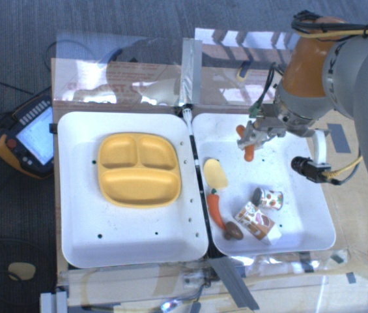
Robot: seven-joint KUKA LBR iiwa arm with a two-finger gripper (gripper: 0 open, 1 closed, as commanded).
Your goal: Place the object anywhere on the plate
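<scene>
A yellow divided plate (138,169) lies in the middle of the left bin (79,240). My gripper (251,139) hangs over the upper part of the right bin (314,233), well to the right of the plate. A small red object (249,152) sits between its fingers, with red ends showing above and below them. The gripper is shut on it.
The right bin also holds a pale yellow piece (215,173), an orange carrot (214,208), a brown lump (234,231), a small can (269,199) and a printed carton (256,222). A ridge (197,175) separates the two bins. A handheld pendant (24,139) lies left of the bench.
</scene>
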